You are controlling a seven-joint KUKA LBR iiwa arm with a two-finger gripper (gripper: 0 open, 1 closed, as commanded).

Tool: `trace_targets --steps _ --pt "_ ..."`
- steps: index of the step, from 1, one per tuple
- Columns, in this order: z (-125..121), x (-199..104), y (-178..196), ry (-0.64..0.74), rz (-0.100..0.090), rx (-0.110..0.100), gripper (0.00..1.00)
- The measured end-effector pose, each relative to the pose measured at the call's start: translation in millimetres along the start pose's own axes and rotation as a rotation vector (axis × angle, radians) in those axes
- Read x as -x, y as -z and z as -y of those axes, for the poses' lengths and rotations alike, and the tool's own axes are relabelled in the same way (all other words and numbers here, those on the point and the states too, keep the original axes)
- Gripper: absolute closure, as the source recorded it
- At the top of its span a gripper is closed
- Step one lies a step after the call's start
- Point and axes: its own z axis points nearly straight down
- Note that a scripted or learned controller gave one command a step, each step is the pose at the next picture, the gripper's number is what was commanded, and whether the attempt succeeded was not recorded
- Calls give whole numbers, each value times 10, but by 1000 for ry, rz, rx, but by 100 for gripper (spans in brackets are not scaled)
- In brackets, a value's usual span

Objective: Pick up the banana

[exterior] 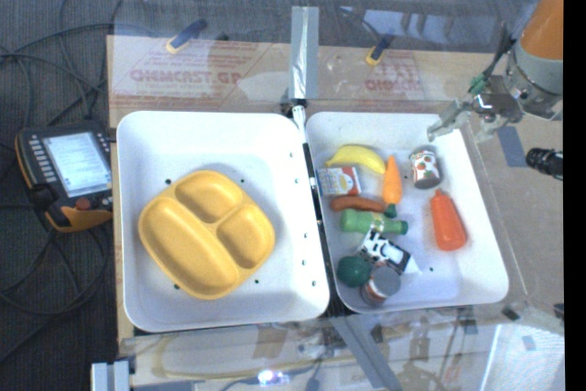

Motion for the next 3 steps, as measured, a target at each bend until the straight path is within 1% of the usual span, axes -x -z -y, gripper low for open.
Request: trace_targets --steps 1,2,3 --pt "-429 -587 -1099 -86 2 -2 0" --pt "-463 -1127 -1479 90 7 11 0" --pt "-94 -1188 -1471 217 7 15 0"
